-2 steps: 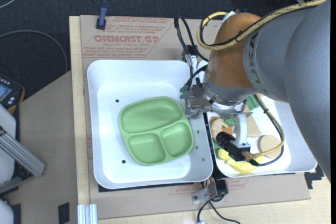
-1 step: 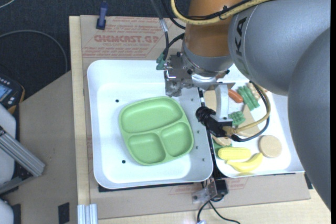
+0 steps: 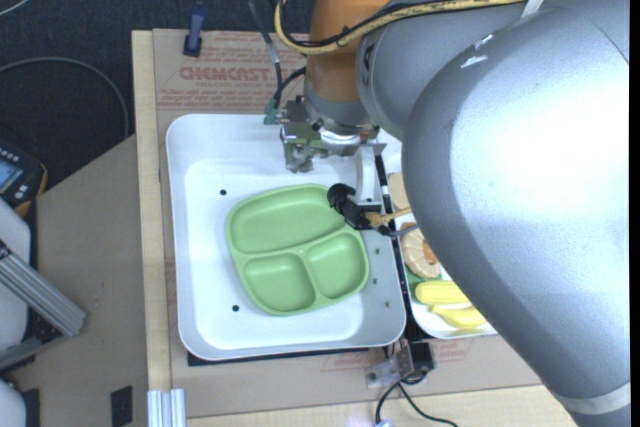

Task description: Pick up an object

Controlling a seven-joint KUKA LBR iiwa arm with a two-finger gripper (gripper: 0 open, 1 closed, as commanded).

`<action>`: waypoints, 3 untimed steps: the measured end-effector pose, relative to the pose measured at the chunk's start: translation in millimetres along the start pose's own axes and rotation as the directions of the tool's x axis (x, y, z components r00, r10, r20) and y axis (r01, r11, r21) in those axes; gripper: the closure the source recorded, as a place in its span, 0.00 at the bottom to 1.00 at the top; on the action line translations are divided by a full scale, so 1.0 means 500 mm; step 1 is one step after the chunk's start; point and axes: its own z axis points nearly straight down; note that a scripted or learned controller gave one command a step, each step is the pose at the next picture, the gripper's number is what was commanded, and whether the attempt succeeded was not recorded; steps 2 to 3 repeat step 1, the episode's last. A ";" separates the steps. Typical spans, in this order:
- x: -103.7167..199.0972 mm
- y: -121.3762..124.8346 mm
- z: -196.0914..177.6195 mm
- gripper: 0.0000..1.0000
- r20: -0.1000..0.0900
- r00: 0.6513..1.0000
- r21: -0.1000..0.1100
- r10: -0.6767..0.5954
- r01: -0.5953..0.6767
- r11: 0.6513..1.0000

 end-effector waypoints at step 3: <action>0.070 0.065 0.131 1.00 0.000 1.000 0.006 -0.002 0.002 1.000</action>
